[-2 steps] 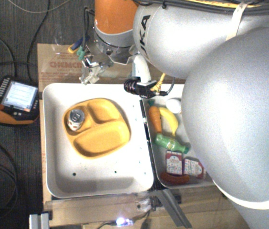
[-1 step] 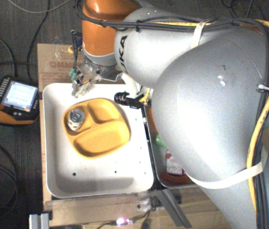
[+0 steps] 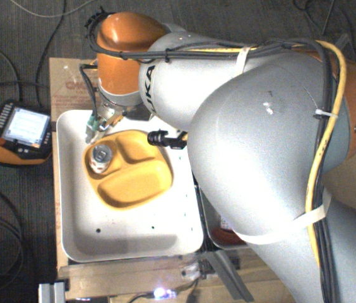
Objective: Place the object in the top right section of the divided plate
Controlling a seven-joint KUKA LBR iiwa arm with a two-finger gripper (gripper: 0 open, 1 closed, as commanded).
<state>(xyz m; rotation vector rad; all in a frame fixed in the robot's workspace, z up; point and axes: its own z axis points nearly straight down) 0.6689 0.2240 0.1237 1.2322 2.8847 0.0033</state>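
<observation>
A yellow divided plate point(image 3: 134, 172) lies in the left white bin point(image 3: 127, 238), toward its far side. A small silver can-like object point(image 3: 100, 157) sits in the plate's section at the upper left of the view. My gripper point(image 3: 94, 125) hangs just above and beyond that section, over the plate's far-left rim and close to the object. From this angle I cannot make out whether anything is between its tips. The large grey arm covers the right half of the view.
The right bin is almost wholly hidden under the arm; a dark red thing point(image 3: 228, 236) shows at its near edge. A teach pendant point(image 3: 17, 133) lies on the floor left of the bench. Bare bin floor lies in front of the plate.
</observation>
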